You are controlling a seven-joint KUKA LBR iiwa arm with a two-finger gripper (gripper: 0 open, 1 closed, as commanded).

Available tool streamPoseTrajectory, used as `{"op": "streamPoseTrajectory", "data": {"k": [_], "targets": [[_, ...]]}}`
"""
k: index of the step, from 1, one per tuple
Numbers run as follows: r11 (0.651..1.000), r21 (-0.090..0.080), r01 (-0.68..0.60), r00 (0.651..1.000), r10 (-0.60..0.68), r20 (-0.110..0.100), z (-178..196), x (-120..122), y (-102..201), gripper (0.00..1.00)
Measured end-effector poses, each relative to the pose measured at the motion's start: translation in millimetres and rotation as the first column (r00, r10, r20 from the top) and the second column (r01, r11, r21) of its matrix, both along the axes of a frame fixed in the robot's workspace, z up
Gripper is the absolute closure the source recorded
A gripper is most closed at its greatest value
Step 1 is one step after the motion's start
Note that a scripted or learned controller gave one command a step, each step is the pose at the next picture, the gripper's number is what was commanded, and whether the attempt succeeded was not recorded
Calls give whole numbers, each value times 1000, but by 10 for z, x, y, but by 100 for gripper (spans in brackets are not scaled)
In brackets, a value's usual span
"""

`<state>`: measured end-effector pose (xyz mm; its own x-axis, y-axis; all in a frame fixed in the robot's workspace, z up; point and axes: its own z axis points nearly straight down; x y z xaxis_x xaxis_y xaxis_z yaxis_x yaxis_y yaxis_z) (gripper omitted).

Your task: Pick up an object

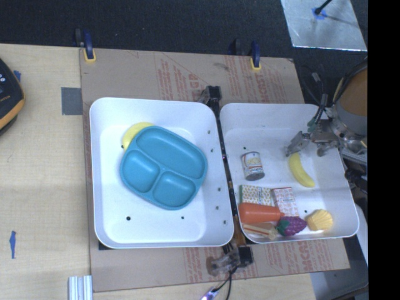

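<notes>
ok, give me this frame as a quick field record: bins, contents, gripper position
left bin: blue divided plate lying over a yellow object, which shows at the plate's upper left
right bin: small can, banana, two flat packets, orange carrot-like toy, purple toy, yellow corn-like toy
clutter: most items crowd the right bin's near edge
gripper: over the right bin's far right part, just above the banana
grasp: nothing seen held

Grey arm [350, 114] in from the right, its pincer [306, 144] low, fingers spread apart, nothing between them.
</notes>
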<state>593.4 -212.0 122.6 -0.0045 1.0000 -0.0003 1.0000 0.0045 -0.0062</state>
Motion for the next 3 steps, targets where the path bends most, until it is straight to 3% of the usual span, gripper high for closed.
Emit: {"op": "streamPoseTrajectory", "data": {"k": [1, 2, 3], "targets": [[1000, 0, -1, 1000, 1, 2, -310, -201, 4, 0], [1000, -2, -3, 1000, 3, 2, -201, -197, -7, 100], [1000, -1, -2, 1000, 2, 6, -307, 15, 449, 100]]}}
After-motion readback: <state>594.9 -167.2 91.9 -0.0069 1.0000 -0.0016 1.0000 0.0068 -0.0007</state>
